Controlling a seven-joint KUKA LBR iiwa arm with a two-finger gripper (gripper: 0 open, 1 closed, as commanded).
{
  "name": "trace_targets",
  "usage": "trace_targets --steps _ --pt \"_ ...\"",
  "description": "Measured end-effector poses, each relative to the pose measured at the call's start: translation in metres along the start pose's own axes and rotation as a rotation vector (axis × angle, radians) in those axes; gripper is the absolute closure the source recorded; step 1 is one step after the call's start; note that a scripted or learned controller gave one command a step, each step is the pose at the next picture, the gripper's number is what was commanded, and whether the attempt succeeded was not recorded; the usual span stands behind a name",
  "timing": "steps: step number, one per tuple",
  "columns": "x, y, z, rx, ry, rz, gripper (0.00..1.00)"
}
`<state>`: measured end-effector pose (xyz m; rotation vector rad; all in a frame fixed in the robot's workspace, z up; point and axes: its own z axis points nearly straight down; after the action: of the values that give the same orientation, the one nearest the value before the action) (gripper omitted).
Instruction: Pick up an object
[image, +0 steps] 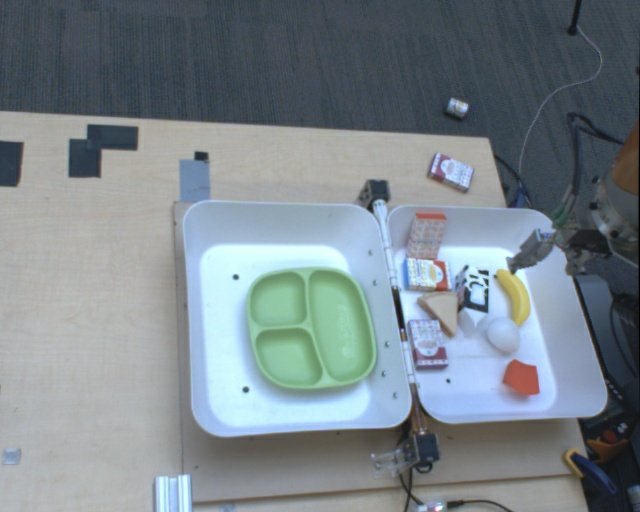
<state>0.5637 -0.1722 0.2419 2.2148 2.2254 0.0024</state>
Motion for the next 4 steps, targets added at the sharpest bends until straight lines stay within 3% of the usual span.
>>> trace_targets --steps 1,2,3,4 --pt "-0.019 -0.002 0.128 -0.014 -0.005 0.002 0.0" --pt "0.004 -0.024 0.133 -0.014 -0.001 0.002 0.0" --pt "0.005 -0.021 0.12 -0.018 0.002 0.001 1.0" --pt "0.083 0.034 0.104 -0.001 0.002 -0.001 1.0"
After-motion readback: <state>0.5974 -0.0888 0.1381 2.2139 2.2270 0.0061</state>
